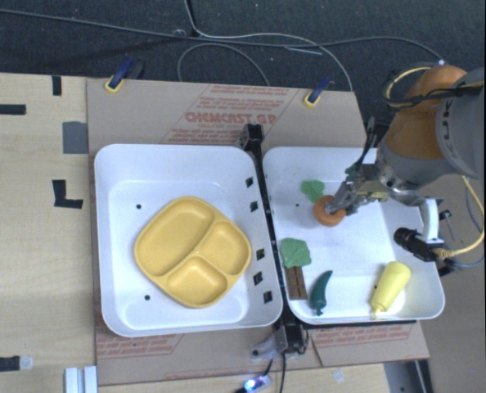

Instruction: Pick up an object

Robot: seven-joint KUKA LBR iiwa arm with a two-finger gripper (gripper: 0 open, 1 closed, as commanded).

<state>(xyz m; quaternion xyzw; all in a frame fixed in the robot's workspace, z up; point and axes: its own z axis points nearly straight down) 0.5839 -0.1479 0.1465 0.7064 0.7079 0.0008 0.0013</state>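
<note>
Small round orange object (329, 212), set right of centre in the frame, in the upper middle of the right-hand white bin (353, 158), apparently the thing being reached for. Gripper (347, 199) lowered onto its upper right edge, dark fingertips touching or just beside it; impossible to tell whether spread, pressed together or actually pinching it, since wrist and fingers blur into one dark cluster. Angled in from the right, probably because the grey arm (439, 133) with its orange band enters from the frame's right edge and leans over the bin wall. Just above and left of the orange object, a small pale green piece (312, 189), near enough to be nudged during a closing pinch. Lower in the same bin, well apart: a darker green leafy piece (294, 252), a brown bar (298, 282) against the bin's left wall, a dark teal pepper-shaped toy (320, 291), and a yellow corn-like toy (389, 286) at lower right. Left-hand white bin (112, 219) at centre left, holding a yellow divided tray (193, 250) turned at a slant, apart from the action. Both bins resting on brown cardboard (218, 109), clipped at its upper edge, with black cables trailing across the dark floor at the top.
</note>
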